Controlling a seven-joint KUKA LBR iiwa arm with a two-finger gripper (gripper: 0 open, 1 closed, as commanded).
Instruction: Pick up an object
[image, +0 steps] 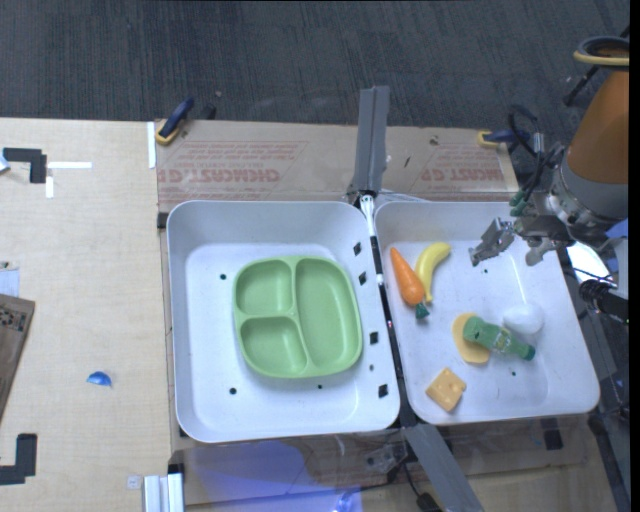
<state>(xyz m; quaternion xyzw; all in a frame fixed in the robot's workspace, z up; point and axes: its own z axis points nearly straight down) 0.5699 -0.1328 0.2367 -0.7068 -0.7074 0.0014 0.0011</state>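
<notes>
You've got a green divided plate (298, 317) in the left bin (190, 330); the right bin (560, 385) holds a carrot (405, 277), banana (433, 264), cracker (446, 389), and a green bottle (498, 339) half covering a yellow disc (468, 339). The end effector (512, 243) hangs spread over that bin's top right, pinching nothing, with the arm cut off at the edge.

Left bin (190, 330): a divided plate (298, 317) is set in its middle.
Right bin (560, 385): placed just beside the left bin, on the counter (80, 300).
Carrot (406, 277): laid at the right bin's left side, touching the banana (432, 265) to its right.
Bottle (498, 339): laid on a round disc (468, 338), right of centre, a ball (522, 320) just behind it.
Cracker (446, 389): set nearer the front wall.
Pincer (512, 242): positioned over the right bin's rear right.
</notes>
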